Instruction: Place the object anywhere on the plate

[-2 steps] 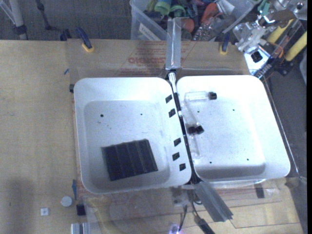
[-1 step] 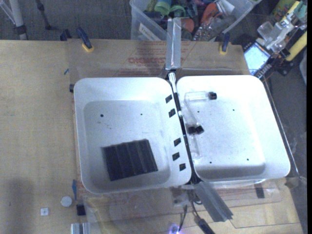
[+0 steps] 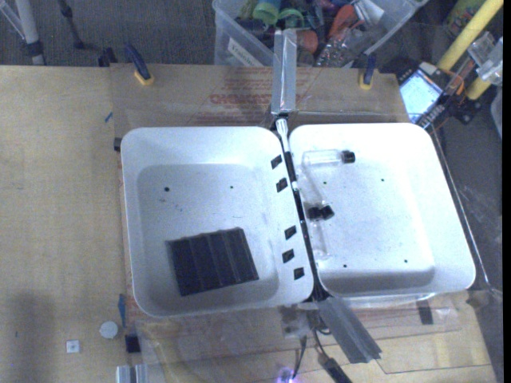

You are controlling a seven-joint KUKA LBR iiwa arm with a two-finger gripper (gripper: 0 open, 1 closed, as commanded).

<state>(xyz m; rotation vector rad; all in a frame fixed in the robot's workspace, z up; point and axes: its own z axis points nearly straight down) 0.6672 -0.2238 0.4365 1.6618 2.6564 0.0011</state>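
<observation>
1. The task's thing looks to me like the small clear plastic piece with a black cap [image 3: 328,159]. It lies in the right shallow white plastic bin [image 3: 415,270], near that bin's far left corner. Its body is see-through and hard to outline against the white floor.
2. Nearer me in the same bin, close to the left wall, sits a small black lump [image 3: 320,211]. A faint clear shape seems to run on from it along the wall, too blurred to name.
3. The dark ribbed rectangular plate [image 3: 211,262] lies flat in the left shallow white plastic bin [image 3: 144,214], towards its near side, slightly turned. It is well apart from the clear piece.
4. Between the two stands the joined pair of bin walls, carrying a row of small black tabs [image 3: 287,208]. A grey metal strip [image 3: 283,70] runs away from the join.
5. I cannot tell whether the pincer is apart or together.
6. The pale wooden tabletop [image 3: 56,214] is matt. Two blue clamps [image 3: 141,66] sit at its far edge, and a small grey disc [image 3: 108,329] lies near the front left.
7. Beyond it stands a clear tub of bright toys [image 3: 319,6].
</observation>
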